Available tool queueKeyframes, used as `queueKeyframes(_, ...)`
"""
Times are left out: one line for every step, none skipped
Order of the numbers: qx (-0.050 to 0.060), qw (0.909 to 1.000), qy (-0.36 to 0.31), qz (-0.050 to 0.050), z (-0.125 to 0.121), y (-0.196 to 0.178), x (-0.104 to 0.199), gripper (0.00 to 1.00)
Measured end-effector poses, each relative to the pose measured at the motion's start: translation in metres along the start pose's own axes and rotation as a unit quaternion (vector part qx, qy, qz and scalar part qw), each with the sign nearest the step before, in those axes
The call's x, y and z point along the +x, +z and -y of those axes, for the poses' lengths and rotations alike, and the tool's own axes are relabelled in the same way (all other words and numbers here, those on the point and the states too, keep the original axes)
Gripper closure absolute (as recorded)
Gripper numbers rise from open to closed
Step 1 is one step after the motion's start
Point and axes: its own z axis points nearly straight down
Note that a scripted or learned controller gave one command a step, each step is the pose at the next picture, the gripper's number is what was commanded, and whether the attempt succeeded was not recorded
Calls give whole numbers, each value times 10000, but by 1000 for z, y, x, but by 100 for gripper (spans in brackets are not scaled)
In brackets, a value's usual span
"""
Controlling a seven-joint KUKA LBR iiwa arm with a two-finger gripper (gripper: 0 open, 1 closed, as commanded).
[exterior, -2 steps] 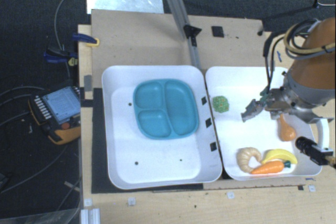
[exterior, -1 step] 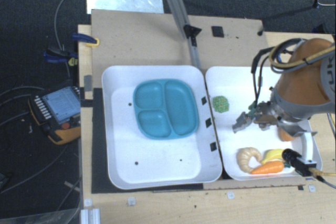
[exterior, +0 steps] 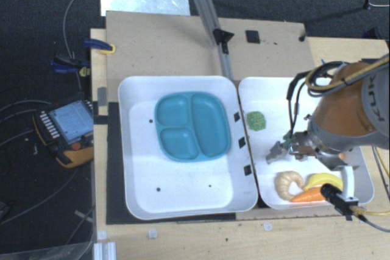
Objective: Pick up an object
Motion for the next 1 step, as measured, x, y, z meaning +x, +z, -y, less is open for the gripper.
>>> queueKeyframes(-40, 10000, -5, -3, -2, 43, 0, 0)
